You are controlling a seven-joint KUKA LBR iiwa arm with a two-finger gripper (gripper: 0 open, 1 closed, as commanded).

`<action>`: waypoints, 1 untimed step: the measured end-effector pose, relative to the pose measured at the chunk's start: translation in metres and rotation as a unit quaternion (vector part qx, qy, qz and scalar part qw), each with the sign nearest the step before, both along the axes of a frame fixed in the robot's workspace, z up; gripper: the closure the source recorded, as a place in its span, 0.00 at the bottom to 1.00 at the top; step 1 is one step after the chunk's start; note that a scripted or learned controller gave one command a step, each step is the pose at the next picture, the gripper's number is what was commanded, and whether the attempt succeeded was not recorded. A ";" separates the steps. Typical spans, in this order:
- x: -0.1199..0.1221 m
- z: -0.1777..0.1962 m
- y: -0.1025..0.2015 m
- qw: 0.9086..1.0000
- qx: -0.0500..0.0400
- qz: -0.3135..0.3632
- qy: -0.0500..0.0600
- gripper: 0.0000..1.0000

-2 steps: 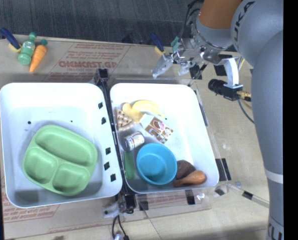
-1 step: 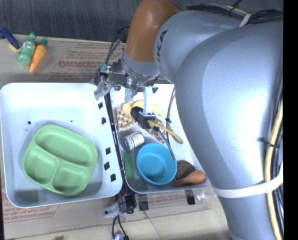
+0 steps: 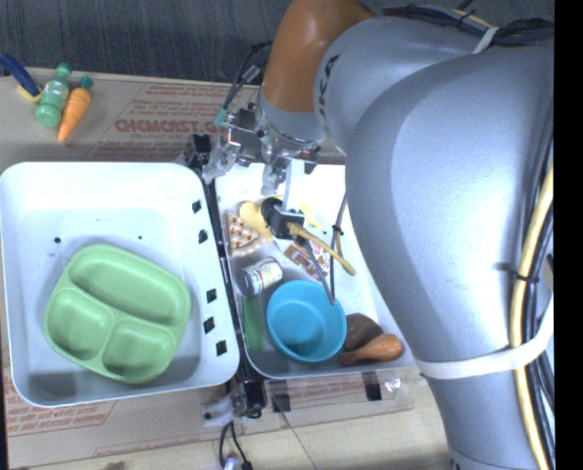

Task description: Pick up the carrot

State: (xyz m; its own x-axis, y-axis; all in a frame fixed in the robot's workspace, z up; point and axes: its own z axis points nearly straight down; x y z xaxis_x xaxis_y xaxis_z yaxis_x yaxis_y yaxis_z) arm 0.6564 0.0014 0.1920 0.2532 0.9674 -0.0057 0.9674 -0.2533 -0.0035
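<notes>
Camera view: the claw [image 3: 271, 186] hovers over the right bin [image 3: 384, 372], grip state unclear; next, reaching the carrot [image 3: 73, 114] on the tabletop [image 3: 154, 125].

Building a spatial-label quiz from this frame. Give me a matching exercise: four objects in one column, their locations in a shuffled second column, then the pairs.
Things:
1. small orange toy carrot
2. light green divided plastic plate
3. bright blue plastic cup
4. small silver metal can

Places:
A. inside the left white bin
B. on the cardboard beyond the left bin's far edge
C. near end of the right white bin, open side up
D. on its side, just beyond the blue cup

Pairs: 1-B, 2-A, 3-C, 4-D
</notes>
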 end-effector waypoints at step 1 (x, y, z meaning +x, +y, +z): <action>-0.001 0.037 0.098 0.998 0.002 -0.067 0.000 0.00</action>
